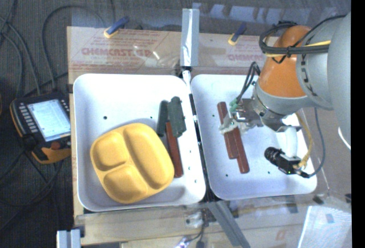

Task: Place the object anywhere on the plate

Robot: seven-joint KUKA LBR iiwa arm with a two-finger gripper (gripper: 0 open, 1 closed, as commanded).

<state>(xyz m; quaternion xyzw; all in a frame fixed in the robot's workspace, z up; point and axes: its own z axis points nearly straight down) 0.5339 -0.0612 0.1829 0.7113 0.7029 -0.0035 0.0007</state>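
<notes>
- I read the two bins first; the left bin [85,184] carries the yellow plate [132,162], three wells, sitting toward its 7 o'clock corner; the right bin [285,187] has the arm [296,70] over its 1 o'clock area.
- The plate is my target; any well counts, so I would aim for its middle, not the rim.
- The brown stick [234,139] lies in the right bin, running from 11 to 5 o'clock; I take it as the object.
- The gripper [238,117] sits at the stick's upper end; I cannot tell how wide it stands; I would confirm a grip before lifting.
- Dark tools [171,121] lie at the plate's 2 o'clock; I would carry high over them.
</notes>
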